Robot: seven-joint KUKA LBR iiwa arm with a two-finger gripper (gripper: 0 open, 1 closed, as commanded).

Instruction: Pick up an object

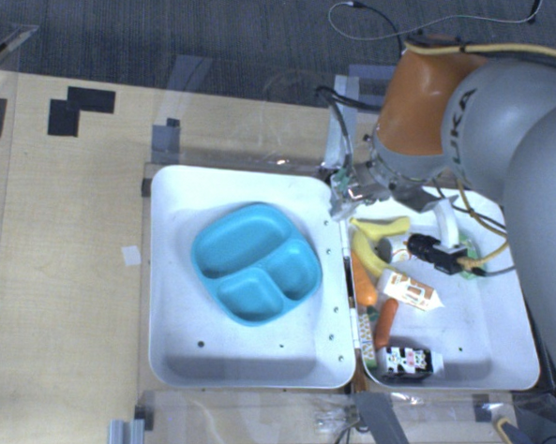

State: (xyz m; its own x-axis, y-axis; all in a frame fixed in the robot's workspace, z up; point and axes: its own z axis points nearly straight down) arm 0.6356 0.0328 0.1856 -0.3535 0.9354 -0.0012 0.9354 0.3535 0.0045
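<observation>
A yellow banana (375, 243) lies curved in the right bin's (494, 370) left part, above two carrots (376, 311), a small carton (411, 290) just beside.

One fixed overhead camera looks slantwise down on both bins (241, 369).

Bins (171, 351): white. Divided tray (255, 261): solid light blue. Banana (374, 243): yellow. Carrot (384, 324): orange. Small box (411, 291): white with orange pattern. Arm (510, 109): grey, orange band (419, 98). Bench (60, 250): pale wood with black markers (78, 108)
</observation>
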